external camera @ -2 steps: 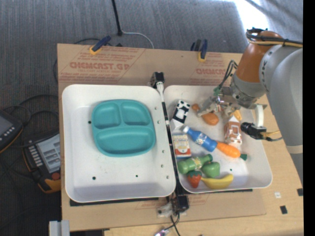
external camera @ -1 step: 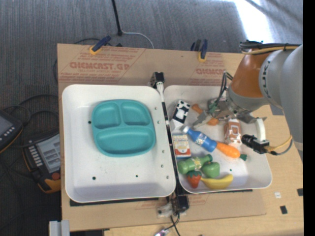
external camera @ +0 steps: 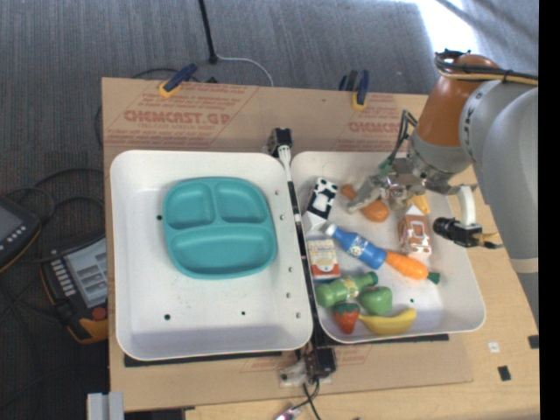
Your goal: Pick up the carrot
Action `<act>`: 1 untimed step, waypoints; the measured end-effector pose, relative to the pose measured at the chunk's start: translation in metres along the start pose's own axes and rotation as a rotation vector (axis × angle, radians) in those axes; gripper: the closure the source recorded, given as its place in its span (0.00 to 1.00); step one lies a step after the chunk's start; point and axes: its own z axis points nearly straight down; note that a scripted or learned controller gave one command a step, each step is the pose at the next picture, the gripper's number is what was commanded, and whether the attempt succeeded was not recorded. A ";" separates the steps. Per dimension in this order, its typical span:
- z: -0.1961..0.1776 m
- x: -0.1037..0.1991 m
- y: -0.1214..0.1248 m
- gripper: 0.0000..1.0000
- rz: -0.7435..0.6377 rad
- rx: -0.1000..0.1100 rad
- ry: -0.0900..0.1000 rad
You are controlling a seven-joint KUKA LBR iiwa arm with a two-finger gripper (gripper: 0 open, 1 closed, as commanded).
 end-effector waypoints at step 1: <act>-0.001 0.028 -0.049 0.00 -0.132 -0.045 -0.030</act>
